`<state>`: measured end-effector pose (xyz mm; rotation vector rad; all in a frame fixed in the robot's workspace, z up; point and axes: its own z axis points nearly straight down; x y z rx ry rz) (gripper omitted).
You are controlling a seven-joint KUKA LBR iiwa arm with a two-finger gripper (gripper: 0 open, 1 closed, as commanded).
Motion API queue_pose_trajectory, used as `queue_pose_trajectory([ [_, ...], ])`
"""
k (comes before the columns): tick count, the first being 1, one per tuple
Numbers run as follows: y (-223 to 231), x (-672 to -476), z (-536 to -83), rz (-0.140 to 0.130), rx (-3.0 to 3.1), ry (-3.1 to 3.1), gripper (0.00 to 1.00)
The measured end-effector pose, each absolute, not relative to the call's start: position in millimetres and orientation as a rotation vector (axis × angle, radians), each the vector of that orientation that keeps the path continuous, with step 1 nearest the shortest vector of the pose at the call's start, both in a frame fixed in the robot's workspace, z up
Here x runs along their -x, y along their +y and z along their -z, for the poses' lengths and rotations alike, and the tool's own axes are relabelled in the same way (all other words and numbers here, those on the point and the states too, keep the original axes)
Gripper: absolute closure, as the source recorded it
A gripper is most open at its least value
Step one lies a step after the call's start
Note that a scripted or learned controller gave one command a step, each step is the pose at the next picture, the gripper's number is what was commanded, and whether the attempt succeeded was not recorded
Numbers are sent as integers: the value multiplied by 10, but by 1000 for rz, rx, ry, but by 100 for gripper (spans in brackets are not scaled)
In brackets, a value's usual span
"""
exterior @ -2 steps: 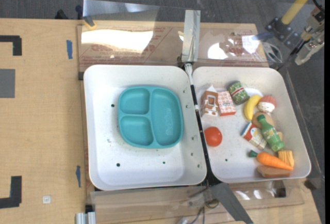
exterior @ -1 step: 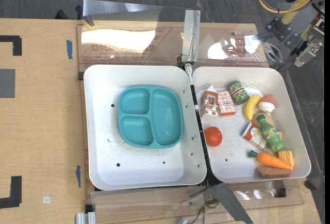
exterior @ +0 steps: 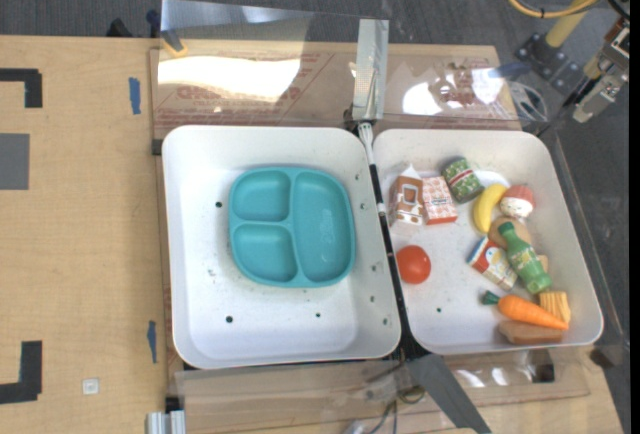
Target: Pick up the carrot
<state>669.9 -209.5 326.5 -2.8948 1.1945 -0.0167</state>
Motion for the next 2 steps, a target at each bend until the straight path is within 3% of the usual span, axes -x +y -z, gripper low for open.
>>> queue_pose_trajectory([
  [2,-2055,-6732,-3478,34,2884,1192,100],
])
